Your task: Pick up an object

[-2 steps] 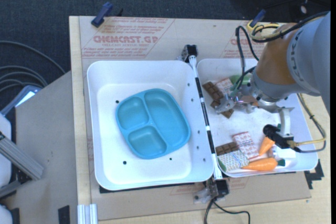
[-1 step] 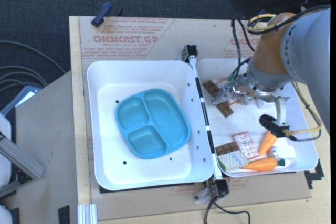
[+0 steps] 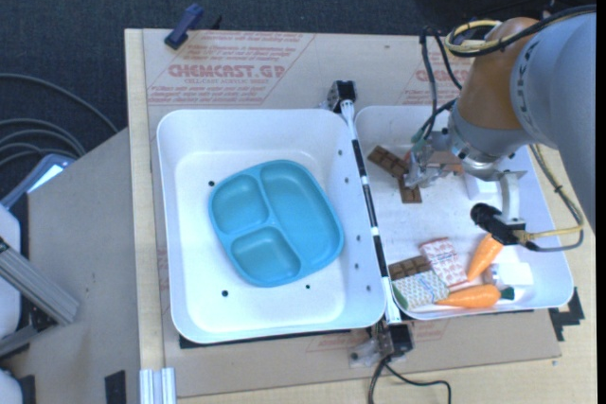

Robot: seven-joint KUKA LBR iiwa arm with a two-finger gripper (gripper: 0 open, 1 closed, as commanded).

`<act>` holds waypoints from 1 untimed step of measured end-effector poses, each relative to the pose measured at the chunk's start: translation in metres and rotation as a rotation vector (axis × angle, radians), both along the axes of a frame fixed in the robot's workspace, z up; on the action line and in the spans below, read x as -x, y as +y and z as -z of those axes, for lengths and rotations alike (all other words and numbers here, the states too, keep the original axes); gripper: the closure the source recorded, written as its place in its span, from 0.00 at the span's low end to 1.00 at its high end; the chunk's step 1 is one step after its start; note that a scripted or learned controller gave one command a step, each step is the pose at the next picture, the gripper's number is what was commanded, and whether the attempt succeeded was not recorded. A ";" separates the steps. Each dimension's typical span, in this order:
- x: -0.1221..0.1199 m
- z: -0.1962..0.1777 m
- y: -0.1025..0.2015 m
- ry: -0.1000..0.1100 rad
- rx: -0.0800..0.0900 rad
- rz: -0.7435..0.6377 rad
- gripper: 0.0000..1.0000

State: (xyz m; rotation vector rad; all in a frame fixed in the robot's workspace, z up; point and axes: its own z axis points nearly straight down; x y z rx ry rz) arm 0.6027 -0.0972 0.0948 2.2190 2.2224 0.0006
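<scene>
Two white bins sit side by side on the bench.

Left bin [image 3: 189, 147]: one blue divided plate [image 3: 275, 222], about central, turned at a slant to the bin's walls.

Right bin [image 3: 426, 227]: gripper [image 3: 421, 170] is low over the far left corner. I cannot tell how far open it is, nor whether it has hold of anything.

- Brown bar [image 3: 383, 158] lies just left of the gripper, near the bin's left wall.
- Small brown block [image 3: 410, 194] is directly by the gripper tip; touching or apart, cannot tell.

Along the near edge of the right bin:
- second brown bar [image 3: 409, 267] by the left wall
- pink wafer packet [image 3: 442, 260] just beside it
- checked packet [image 3: 421, 287] at the near left corner
- slanted carrot [image 3: 486, 254]
- flat carrot [image 3: 469, 298] lying along the near rim
- white item [image 3: 516, 274] toward the near right corner; kind unclear
</scene>
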 end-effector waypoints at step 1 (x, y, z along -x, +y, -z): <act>0.000 0.000 0.000 0.001 0.000 0.000 0.00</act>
